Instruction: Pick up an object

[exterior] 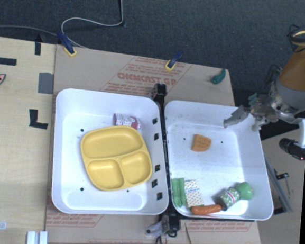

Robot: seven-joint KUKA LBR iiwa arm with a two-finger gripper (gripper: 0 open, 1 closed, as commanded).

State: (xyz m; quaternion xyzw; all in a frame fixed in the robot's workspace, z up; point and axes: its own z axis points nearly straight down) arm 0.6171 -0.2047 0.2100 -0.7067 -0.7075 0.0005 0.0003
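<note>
Bench is pale wood-look w/ black tape marks; a cardboard sheet w/ red print lies on it under both bins, held at the far edge by two yellow-blue clamps. Dark carpet-like floor beyond, w/ a thin cable looping across.

Left bin: shallow, white, smooth plastic, rounded corners. Holds a yellow divided tray, 3 compartments, glossy, turned at an angle. A small white-and-red packet sits just behind the tray, touching its far rim.

Right bin: same make, touching the left one along a black clipped seam. Contents: an orange-brown bread-like chunk near the middle, well apart from the rest. Along the near wall, L to R: green flat pack, small patterned white pack just beside it, orange carrot-shaped piece, green-capped bottle lying tilted.

Arm, grey w/ orange band, comes in from the right. Gripper hangs over the right bin's far-right corner, nothing seen in it; can't tell how far open. It's apart from all the objects.
</note>
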